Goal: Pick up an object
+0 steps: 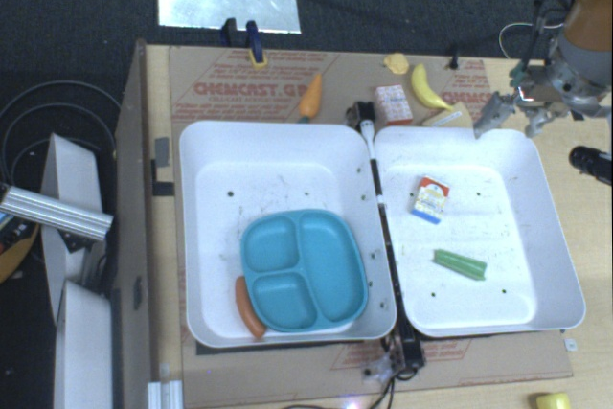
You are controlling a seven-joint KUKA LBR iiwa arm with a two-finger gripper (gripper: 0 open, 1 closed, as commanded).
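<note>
- nearest the camera, a small yellow-green object [552, 401] lies at the bench's front edge, far below the claw and well apart from it.
- two shallow white bins sit side by side: the left bin [215, 206] and the right bin [536, 206], touching along a dark middle seam.
- the grey two-finger claw [518, 112] hangs at the right bin's far right corner, over its rim, with the arm's orange band above it.
- its two fingers stand apart, with nothing between them.
- a small red, white and blue carton [430, 198] lies in the right bin, below and to the left of the claw, near but apart from it.
- a flat green stick-shaped piece [460, 263] lies further down in the same bin, below the carton, well apart from the claw.
- a light blue plastic tray with three compartments [303, 269] rests in the left bin, far to the lower left of the claw.
- an orange sausage-shaped toy [249, 306] lies just beside the tray's left front corner, touching or nearly touching it.
- behind the bins, left of the claw, a yellow toy banana [427, 89] and a small pink and white box [393, 103] rest on the cardboard.
- an orange toy carrot [310, 96] lies further left on the cardboard.
</note>
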